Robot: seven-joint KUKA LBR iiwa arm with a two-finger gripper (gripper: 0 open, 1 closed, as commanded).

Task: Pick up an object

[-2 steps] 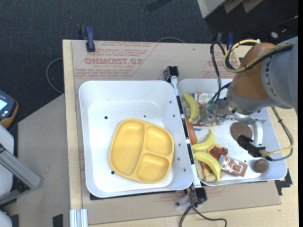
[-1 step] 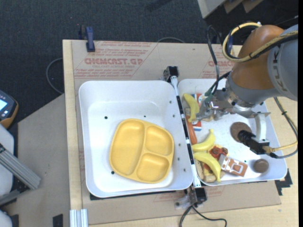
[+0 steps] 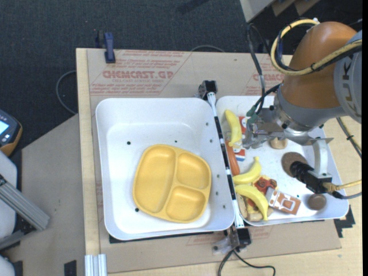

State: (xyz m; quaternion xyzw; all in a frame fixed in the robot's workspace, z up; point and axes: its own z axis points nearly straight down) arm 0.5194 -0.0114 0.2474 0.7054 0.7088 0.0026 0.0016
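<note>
In the right bin, my gripper hangs low over the upper middle, under the grey and orange wrist. A yellow banana lies just left of it, along the bin's left wall. Below that lie an orange stick, a second banana and a third banana. A small red object and a white-and-orange packet sit beside the lower bananas. The arm's body hides whatever lies directly under the gripper.
The left bin holds a yellow divided plate. A brown disc, a small brown ball and a beige piece lie on the right bin's right side. A blue clamp stands at the bench's far left corner.
</note>
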